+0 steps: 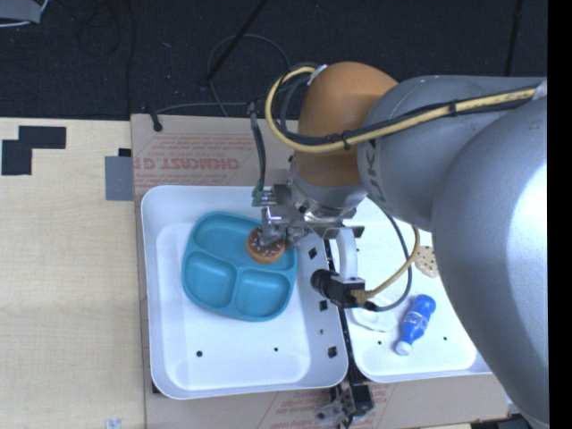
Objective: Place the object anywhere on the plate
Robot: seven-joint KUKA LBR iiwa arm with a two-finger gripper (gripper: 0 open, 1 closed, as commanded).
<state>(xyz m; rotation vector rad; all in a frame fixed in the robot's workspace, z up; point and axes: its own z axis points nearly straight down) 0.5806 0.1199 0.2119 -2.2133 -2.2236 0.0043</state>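
The hand (268, 231) hangs over the divided blue plastic plate (237, 271), presumably to set down there. Just beneath it, a small round brown doughnut-like object (264, 248) sits at the plate's rim; whether it is pinched, I cannot tell.

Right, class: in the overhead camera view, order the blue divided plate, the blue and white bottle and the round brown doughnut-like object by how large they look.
1. Blue divided plastic plate, clearly largest.
2. Small blue and white bottle.
3. Round brown doughnut-like object, partly hidden by the end effector; it looks nearly bottle-sized, so that ranking is unsure.
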